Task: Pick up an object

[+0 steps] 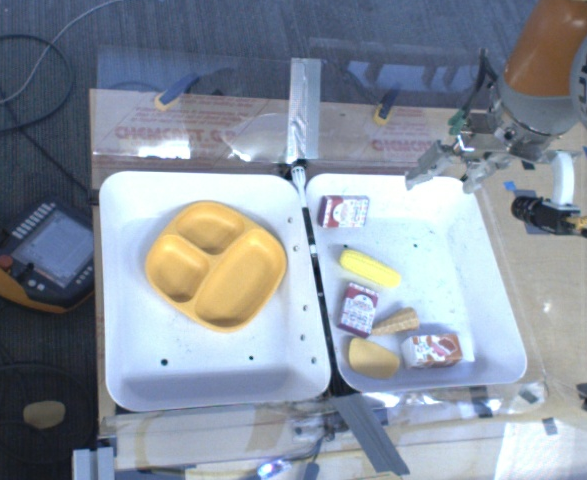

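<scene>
— What sits lowest in the right bin [493, 268]?

— A small red-and-white carton [432, 349] near the lower right corner, a yellow wedge [373, 358] just left of it, a little cone [396, 321] above them.

— Further up?

— A red packet [358, 309], then a yellow corn cob [369, 267], then another red carton [344, 211] toward the upper left of that bin. The left bin [133, 368] holds a yellow divided plate [216, 264].

— The gripper [453, 168]?

— At the upper right, above the right bin's far rim (fingers spread apart, nothing between them), well apart from every item.
</scene>
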Available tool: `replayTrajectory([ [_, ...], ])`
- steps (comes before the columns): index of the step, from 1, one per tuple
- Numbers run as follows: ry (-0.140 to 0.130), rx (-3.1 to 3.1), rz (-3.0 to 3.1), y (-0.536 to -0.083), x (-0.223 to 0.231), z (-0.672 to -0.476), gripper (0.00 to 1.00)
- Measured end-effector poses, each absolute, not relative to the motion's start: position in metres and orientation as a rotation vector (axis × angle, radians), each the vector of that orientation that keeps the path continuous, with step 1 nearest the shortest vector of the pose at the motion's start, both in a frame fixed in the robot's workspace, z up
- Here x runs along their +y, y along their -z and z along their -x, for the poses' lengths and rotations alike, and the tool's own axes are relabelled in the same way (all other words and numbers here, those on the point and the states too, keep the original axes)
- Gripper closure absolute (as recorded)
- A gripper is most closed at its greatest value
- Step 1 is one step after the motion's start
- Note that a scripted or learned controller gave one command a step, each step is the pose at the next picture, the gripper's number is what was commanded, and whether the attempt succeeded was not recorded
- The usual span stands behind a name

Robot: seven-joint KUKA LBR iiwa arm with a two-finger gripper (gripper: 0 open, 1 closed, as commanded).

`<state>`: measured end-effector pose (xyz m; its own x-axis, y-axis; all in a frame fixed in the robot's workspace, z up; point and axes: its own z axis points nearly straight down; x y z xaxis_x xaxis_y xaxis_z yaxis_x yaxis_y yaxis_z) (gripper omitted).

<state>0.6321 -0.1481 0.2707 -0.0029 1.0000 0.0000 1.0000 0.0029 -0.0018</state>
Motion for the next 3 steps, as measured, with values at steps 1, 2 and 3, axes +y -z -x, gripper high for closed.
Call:
replayTrajectory([
  [1,-0.004,-2.118,2.324,-0.356,-0.185,-0.611,0.00],
  [2,-0.002,-2.326,2.109,-0.229,-0.105,-0.620,0.00],
  [3,0.002,-2.437,1.981,-0.094,-0.102,-0.590,0.00],
])
